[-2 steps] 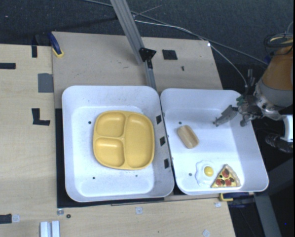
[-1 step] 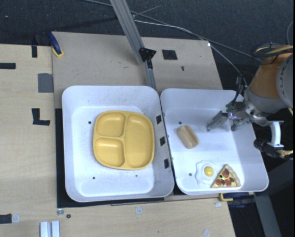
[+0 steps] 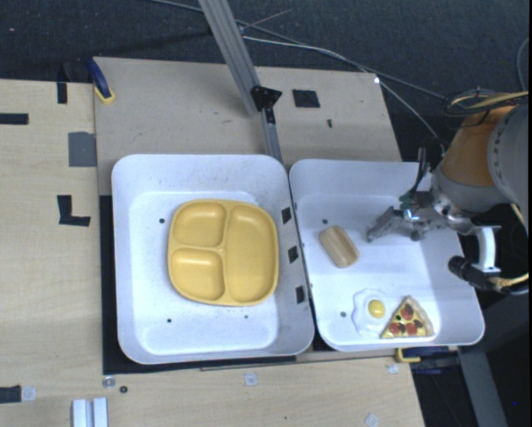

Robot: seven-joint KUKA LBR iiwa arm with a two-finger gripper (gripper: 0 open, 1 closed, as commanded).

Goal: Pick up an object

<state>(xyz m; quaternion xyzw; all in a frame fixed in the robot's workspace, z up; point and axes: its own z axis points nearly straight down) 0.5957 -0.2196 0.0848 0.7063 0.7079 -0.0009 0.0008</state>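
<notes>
Camera view, from my remote seat: on the desk (image 3: 204,105), the left bin (image 3: 128,238) carries a yellow divided plate (image 3: 222,252), and beside it the right bin (image 3: 386,178) is my landmark. Inside it lie a tan bread roll (image 3: 338,245) near its left wall, a pizza slice (image 3: 407,319) and fried egg (image 3: 370,310) at its front edge. Nothing is lifted yet; the hand (image 3: 383,228) hangs empty right of the roll, whether spread or closed I cannot tell.

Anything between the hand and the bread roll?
No: in the camera view, bare white bin floor separates the hand from the bread roll.
</notes>
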